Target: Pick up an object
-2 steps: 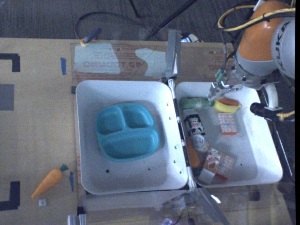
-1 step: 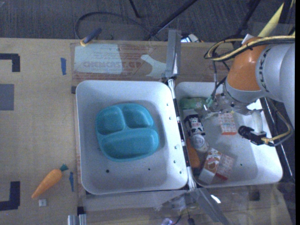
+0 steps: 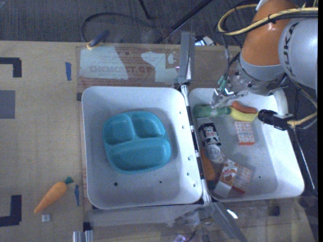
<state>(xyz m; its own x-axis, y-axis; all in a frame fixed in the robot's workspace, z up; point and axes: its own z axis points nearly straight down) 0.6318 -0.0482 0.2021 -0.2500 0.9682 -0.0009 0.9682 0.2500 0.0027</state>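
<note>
My gripper [image 3: 221, 101] hangs low over the far left part of the right bin [image 3: 282, 180]. Directly under and beside it lies a green toy [image 3: 203, 110]. Just to its right are a yellow banana [image 3: 244, 116] and a red-orange sausage [image 3: 244, 107]. Nearer the front of the same bin lie a small orange-printed carton [image 3: 245, 133], a black-and-white bottle [image 3: 209, 134], a pale bottle [image 3: 216, 154], an orange piece [image 3: 206, 168] against the left wall, and a red-and-white box [image 3: 233, 177]. Nothing is visibly lifted.
The left bin [image 3: 96, 105] holds a blue divided plate [image 3: 137, 140]. A toy carrot [image 3: 51, 196] lies on the bench outside the bins at the front left. The arm's grey and orange body [image 3: 272, 39] looms over the right bin's far edge.
</note>
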